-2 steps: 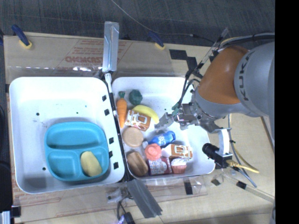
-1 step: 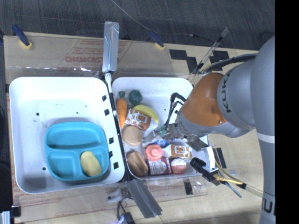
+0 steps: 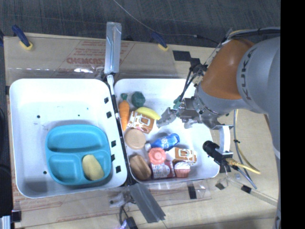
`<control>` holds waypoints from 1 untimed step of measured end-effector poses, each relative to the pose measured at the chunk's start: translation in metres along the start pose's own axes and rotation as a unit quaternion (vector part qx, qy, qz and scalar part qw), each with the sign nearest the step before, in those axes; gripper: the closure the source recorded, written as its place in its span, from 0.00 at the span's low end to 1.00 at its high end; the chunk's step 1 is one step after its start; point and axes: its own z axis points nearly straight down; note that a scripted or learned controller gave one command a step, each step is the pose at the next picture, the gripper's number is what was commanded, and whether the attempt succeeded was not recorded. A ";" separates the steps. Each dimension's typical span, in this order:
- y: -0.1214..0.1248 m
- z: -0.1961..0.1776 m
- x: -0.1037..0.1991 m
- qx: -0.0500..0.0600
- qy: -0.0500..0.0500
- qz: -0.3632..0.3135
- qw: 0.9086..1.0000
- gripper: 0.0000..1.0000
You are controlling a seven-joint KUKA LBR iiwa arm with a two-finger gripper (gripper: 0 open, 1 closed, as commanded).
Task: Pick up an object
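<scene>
Over the right bin (image 3: 190, 87) the grey arm (image 3: 238, 75) reaches in from the right, and its end effector (image 3: 167, 117) hangs above the bin's bare white floor; how far it is open cannot be told from this slant, and nothing shows clamped in it. Just to its left lies a yellow banana (image 3: 148, 112), near but apart from the tip, with an orange-and-white snack packet (image 3: 139, 122) touching the banana's lower side. Below the end effector rests a blue-and-white bottle (image 3: 166, 141), also close. Further left, along the bin's dividing wall, an orange carrot (image 3: 124, 114) stands lengthwise, a dark green vegetable (image 3: 137, 98) sits beside its top, and a tan round disc (image 3: 135, 139) lies under the packet. Along the bin's near edge sit a brown bread roll (image 3: 139, 166), a red-capped jar (image 3: 158, 162) and a small carton (image 3: 183, 154). Well apart, the left bin (image 3: 28, 104) holds a blue divided tray (image 3: 71, 142) with a yellow potato (image 3: 93, 167) in its lower right compartment.
</scene>
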 end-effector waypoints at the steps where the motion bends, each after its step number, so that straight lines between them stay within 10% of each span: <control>1: 0.054 0.055 -0.001 0.004 0.001 -0.047 0.999 0.00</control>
